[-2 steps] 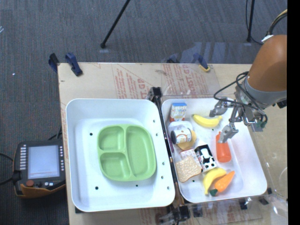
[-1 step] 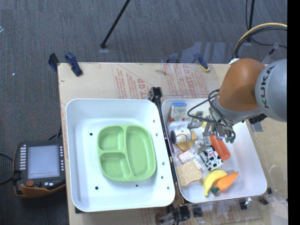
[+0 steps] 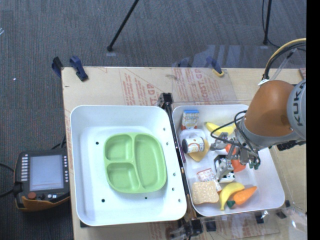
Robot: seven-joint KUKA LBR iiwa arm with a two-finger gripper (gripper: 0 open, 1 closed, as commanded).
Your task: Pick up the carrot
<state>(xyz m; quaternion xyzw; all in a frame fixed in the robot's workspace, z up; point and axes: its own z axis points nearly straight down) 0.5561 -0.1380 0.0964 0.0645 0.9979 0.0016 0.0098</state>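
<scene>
Reaching from the right, claw [image 3: 226, 168] hovers above carrot [image 3: 243, 195].

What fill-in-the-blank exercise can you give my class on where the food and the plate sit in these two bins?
1. The green divided plate lies in the ____ bin of the view.
2. The carrot lies in the right bin, touching a ____ on its left.
3. The slice of bread lies near the right bin's ____ edge.
4. The end effector hangs over the ____ bin.

Missing words: left; banana; front; right
</scene>
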